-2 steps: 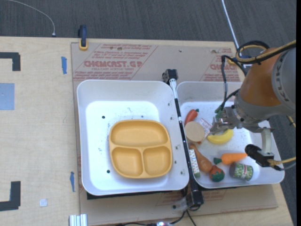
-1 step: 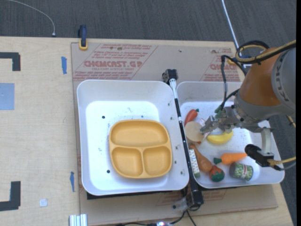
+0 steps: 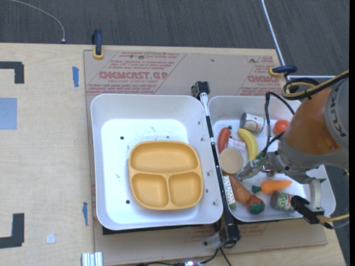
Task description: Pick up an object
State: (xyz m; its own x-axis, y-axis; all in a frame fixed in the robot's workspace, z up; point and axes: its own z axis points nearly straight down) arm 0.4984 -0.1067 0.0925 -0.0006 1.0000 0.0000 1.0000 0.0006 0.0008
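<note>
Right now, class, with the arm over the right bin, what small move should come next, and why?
Probably a short descent. The gripper hovers in the right bin, beside the round tan disc and above a carrot, with no item visibly held.

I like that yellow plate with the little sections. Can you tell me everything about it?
The yellow plate is a rounded, plastic-looking tray with three compartments: one long one across the far side and two smaller ones on the near side. All three look bare. It lies flat, right side up, in the left white bin, slightly turned, towards the near right part of the floor. Nothing else touches it.
</note>
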